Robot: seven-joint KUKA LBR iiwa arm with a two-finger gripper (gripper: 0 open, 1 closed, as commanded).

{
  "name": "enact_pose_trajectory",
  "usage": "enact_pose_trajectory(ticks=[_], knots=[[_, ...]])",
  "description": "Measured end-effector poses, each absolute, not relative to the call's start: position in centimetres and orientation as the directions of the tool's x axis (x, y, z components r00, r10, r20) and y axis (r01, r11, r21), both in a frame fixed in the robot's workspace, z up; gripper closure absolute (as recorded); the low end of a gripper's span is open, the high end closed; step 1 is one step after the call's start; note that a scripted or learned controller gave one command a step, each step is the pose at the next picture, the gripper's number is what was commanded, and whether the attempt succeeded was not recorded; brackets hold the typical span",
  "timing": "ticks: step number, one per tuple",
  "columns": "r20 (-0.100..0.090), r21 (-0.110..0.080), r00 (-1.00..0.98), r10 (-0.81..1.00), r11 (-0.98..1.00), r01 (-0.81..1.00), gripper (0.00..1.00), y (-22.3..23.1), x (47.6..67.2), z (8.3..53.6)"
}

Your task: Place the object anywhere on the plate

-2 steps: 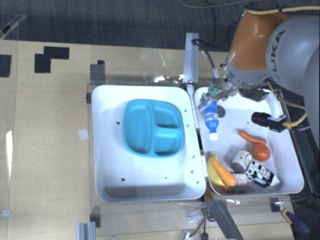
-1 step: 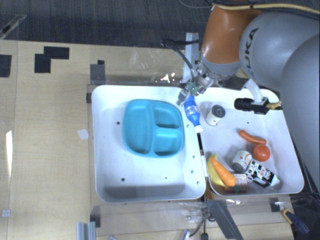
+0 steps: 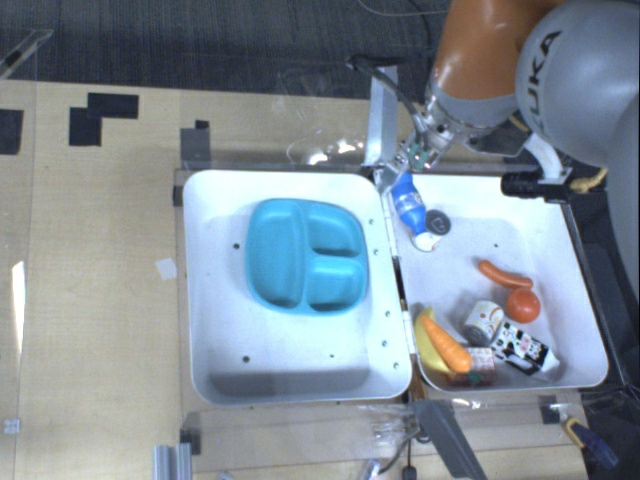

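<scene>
A blue divided plate (image 3: 262, 268) lies in the middle of the left white bin (image 3: 215, 368). My gripper (image 3: 405, 166) hangs over the far left corner of the right bin (image 3: 585, 353), close to the wall between the bins. It is shut on the upper end of a small blue bottle (image 3: 408, 206). The bottle slants down and to the right, with its white end (image 3: 425, 241) just over the bin floor. The bottle is to the right of the plate and apart from it.
In the right bin lie a grey disc (image 3: 438, 224), a red sausage-like piece (image 3: 503, 274), an orange ball (image 3: 522, 306), a small can (image 3: 483, 320), a black-and-white pack (image 3: 520, 350), a carrot (image 3: 452, 348) and a banana (image 3: 428, 340). A metal post (image 3: 380, 118) stands behind the gripper.
</scene>
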State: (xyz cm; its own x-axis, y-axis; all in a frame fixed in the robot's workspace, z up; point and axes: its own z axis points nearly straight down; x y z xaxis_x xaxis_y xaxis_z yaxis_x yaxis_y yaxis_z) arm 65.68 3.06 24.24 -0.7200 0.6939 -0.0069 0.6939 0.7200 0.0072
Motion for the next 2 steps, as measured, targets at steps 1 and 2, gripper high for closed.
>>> enact_pose_trajectory(ticks=[1, 2], knots=[[-0.004, 0.006, -0.748, 0.664, 0.748, 0.664, 1.00, 10.39, 66.27, 18.61], [-0.004, 0.006, -0.748, 0.664, 0.748, 0.664, 0.00, 10.38, 66.29, 18.65]])
